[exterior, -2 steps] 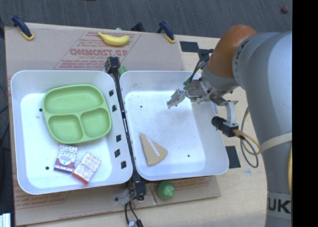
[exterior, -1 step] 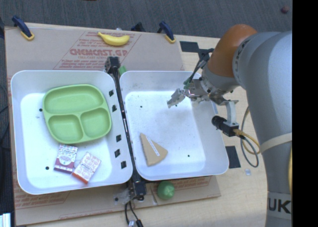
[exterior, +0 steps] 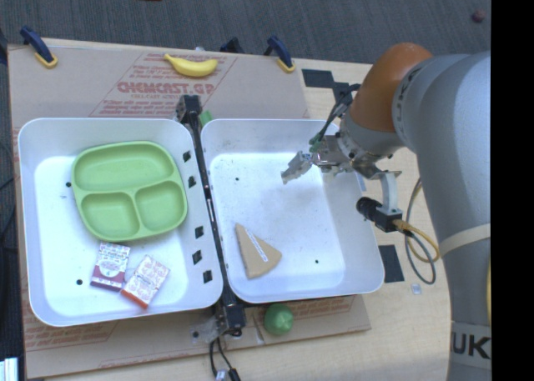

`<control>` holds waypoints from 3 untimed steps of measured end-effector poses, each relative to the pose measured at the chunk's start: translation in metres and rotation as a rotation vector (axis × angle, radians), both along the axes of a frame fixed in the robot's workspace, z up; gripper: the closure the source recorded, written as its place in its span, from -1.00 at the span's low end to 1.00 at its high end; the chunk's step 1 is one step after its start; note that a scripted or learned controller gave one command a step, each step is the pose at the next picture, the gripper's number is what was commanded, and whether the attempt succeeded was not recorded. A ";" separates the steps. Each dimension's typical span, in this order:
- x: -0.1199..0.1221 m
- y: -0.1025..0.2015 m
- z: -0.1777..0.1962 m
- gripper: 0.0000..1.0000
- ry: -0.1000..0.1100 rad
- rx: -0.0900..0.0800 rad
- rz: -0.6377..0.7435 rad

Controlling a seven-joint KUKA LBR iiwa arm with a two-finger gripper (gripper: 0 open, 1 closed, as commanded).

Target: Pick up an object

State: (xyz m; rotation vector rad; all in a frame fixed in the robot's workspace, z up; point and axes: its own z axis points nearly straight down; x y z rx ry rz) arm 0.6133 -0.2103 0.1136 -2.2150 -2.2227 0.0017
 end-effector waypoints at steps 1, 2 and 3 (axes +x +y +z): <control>-0.018 0.000 -0.002 -1.00 0.000 -0.001 0.002; 0.044 0.000 0.013 -1.00 -0.003 -0.001 0.001; 0.043 0.001 -0.019 -1.00 0.000 0.000 0.004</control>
